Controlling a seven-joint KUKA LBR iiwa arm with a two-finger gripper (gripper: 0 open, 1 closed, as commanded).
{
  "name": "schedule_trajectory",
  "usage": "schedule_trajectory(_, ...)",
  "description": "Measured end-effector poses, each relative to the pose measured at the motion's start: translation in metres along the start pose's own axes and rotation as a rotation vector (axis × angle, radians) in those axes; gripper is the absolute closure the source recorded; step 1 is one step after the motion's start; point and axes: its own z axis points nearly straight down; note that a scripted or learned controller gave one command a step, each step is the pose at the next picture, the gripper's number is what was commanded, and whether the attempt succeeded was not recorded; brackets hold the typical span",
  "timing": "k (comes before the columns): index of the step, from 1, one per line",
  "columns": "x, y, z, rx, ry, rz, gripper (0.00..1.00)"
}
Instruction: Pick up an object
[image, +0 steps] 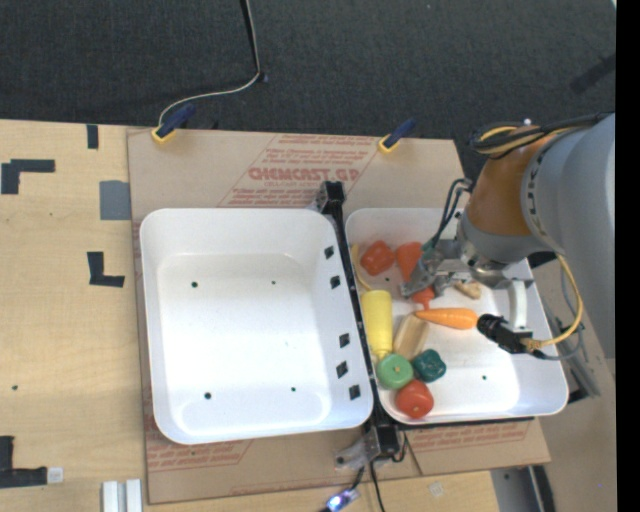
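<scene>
You're still at the reaching stage, by the look of it. The end effector (428, 272) sits low in the right bin (500, 395), over the far cluster of toys, just beside the carrot (448, 318) and a small red piece (421, 296). You cannot tell from this angle whether it is open or closed, and nothing is visibly held. The yellow cylinder (377, 318), green ball (394, 372) and tomato (414, 400) lie nearer. The grasp and the lift remain. The left bin (165, 240) holds nothing.
</scene>
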Motion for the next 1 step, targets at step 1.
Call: schedule_trajectory(1, 0.0844, 0.0362, -0.0952, -0.008, 0.003, -0.008, 1.00)
